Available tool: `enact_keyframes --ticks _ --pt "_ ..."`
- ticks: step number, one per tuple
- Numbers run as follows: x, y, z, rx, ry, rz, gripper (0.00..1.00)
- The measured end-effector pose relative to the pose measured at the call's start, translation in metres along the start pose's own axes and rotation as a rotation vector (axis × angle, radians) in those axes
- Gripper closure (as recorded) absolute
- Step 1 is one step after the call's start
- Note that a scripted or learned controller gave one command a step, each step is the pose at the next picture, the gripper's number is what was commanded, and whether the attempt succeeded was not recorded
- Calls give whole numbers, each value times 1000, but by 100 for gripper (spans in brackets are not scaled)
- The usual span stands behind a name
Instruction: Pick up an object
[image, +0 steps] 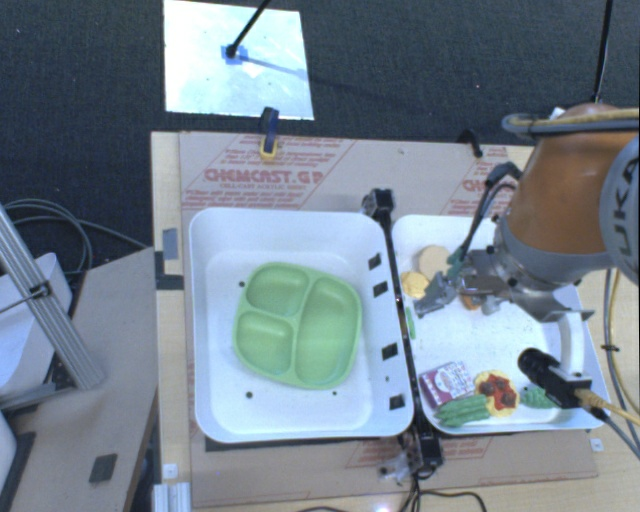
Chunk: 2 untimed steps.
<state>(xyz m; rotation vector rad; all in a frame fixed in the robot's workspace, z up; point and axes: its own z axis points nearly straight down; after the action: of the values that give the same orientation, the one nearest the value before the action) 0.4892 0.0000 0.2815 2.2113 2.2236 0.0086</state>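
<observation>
- We see the arm (572, 205) reaching in from the right, its orange band high above the right bin (480, 345).
- The gripper (432, 297) sits low over the upper left part of the right bin, close to that bin's left wall, pointing left.
- Jaw state: we cannot tell from this view whether the gripper is wide, narrow or closed on anything, because the tip is small and partly merged with what lies by it.
- A yellow piece (414, 285) lies right at the gripper tip, by the left wall. We cannot confirm whether the two touch or whether the piece is gripped.
- A pale round piece (432, 259) lies just behind the yellow piece, toward the bin's far edge.
- The other loose items are along the near edge of the right bin, well apart from the gripper:
- a maroon and white packet (447, 381);
- a green pod-like item (462, 409) just in front of the packet;
- a red and yellow item (496, 390) beside both of them;
- a small green item (535, 397) further right.
- The left bin (215, 255) holds a green divided plate (298, 325) with three compartments, lying flat near the middle.
- Both bins rest on the bench (270, 175), on a brown sheet with red lettering.
</observation>
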Motion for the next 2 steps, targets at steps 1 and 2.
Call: enact_keyframes --ticks 1,2 --pt "20 -2 20 6 1 0 0" --pt "49 8 24 6 1 -1 0"
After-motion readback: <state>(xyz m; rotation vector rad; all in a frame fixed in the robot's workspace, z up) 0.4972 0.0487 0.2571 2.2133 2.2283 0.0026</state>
